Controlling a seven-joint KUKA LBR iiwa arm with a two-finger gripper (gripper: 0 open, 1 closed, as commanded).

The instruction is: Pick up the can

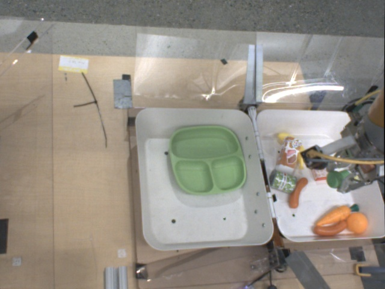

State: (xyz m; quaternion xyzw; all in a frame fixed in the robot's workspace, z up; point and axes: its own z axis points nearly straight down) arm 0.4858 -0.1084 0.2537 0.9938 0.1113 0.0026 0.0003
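So from where I'm standing, the pick hasn't really happened yet. The can, green and silvery, is lying on its side on the floor of the right bin, close to that bin's left wall, with a little sausage just beside it on the right. The gripper hangs over the right side of the same bin, well apart from the can, so nothing is lifted and the whole job is left: get across to the can, close on it, bring it up. Honestly I can't tell whether the claw is spread or pressed together; it's a jumble of grey metal and cable at that edge, and part of the arm is cut off. There's a small green thing right by the claw, and I can't say if it's being pinched or just sitting underneath. Other clutter: a yellow-and-red item on the far side of the can, plus a carrot and an orange at the near edge. The left bin holds a green divided plate.
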